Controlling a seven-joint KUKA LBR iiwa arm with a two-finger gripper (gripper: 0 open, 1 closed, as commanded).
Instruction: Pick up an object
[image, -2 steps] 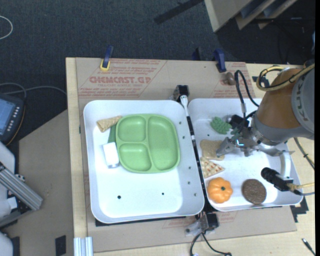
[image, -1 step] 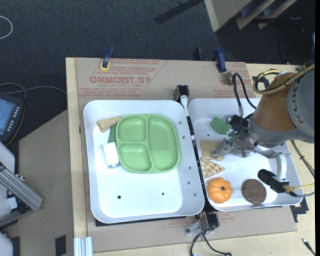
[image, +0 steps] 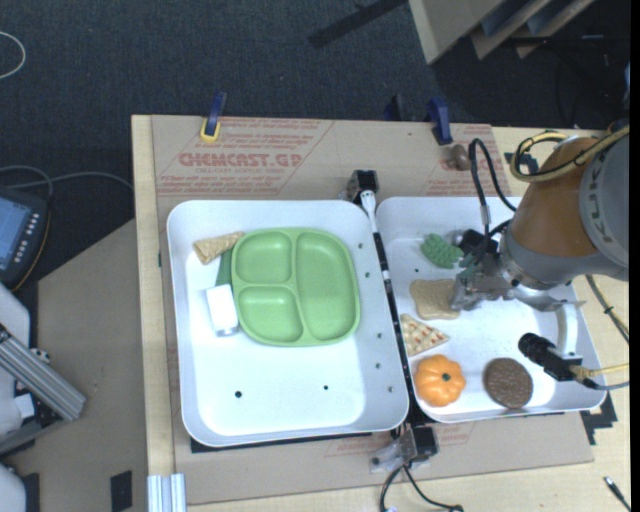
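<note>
We see the gripper (image: 466, 290) low over the tan bread slice (image: 433, 297), at nine o'clock in the right bin (image: 560, 400); nothing looks lifted, and we cannot tell its state.

"CHEMCAST G.P" in red, brown bench board (image: 250, 158)

You look down on the counter (image: 300, 150) from a fixed camera above, at a slant, near enough that both white bins (image: 190, 330) fill mid-frame.
</note>
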